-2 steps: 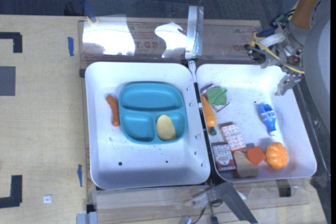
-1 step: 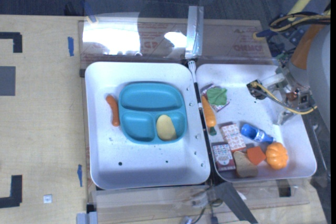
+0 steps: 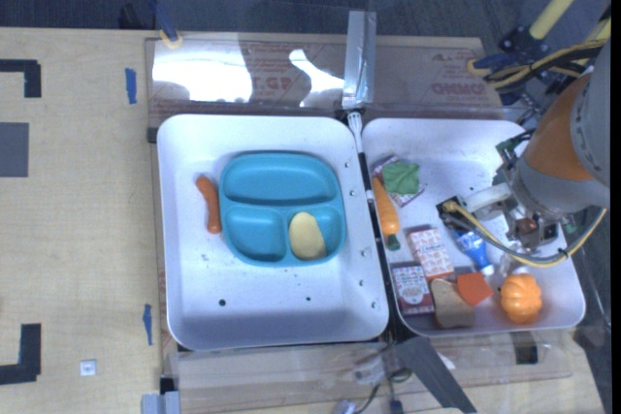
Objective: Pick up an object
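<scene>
Two white bins [image 3: 184, 305] sit on a pale wood desk [image 3: 68, 238]. In the left one there's a bright blue divided tray [image 3: 254, 233] with a pale yellow potato-shaped piece [image 3: 307, 236] in it, and an orange sausage [image 3: 209, 204] just beside. Over on the right: green leafy piece [image 3: 401, 177], orange carrot [image 3: 387, 213], red-and-white patterned packets [image 3: 431, 254], red block [image 3: 474, 289], orange pumpkin [image 3: 521, 298]. Grey arm [image 3: 572, 155], orange band.
</scene>
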Available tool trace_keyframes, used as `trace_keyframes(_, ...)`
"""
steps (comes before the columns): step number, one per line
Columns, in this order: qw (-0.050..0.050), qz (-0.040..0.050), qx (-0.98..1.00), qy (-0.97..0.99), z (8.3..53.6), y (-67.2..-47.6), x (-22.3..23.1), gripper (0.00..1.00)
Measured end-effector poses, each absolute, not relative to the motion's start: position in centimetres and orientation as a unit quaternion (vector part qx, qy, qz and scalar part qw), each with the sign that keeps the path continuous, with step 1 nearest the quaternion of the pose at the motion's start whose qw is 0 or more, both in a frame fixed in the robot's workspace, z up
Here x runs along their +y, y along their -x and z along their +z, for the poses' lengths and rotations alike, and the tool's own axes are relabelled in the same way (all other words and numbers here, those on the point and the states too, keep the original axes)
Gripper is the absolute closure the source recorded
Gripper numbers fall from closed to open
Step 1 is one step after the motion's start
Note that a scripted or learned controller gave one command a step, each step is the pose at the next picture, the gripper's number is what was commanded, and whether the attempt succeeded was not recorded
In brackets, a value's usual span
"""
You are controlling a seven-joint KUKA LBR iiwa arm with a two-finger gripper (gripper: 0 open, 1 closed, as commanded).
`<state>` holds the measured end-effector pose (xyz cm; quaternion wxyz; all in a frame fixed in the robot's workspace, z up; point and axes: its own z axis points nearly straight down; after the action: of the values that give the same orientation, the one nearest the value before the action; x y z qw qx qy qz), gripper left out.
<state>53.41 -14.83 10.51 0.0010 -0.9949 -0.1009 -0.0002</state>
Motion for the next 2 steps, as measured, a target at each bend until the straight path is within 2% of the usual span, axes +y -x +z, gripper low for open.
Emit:
trace_keyframes(1,0.000,-0.0017,-0.103,0.995,8.7,-59.0,-11.3,0.00)
trace_keyframes(2,0.000,-0.0022,-0.104,0.995,9.8,-59.1,-11.3,1.00)
